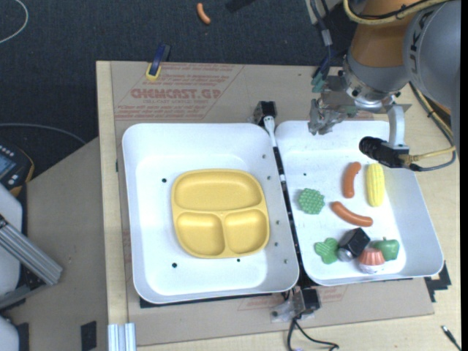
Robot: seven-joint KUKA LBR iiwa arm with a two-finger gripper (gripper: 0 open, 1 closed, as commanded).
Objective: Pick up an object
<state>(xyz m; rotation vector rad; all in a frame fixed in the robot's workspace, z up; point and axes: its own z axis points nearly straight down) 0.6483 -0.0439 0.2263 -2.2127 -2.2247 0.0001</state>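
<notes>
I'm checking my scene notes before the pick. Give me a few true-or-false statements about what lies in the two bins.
1. The yellow divided tray lies in the left bin. True.
2. The corn cob lies in the left bin. False: it lies in the right bin, beside a sausage.
3. The end effector hangs over the right bin's far edge. True.
4. The end effector holds a sausage. False: both sausages lie in the bin.

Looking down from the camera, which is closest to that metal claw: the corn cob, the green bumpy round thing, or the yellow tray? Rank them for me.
From the gripper at the right bin's far edge:
1. Corn cob, right bin, toward its right.
2. Green bumpy round piece, right bin, near the divider.
3. Yellow tray, left bin.
</notes>
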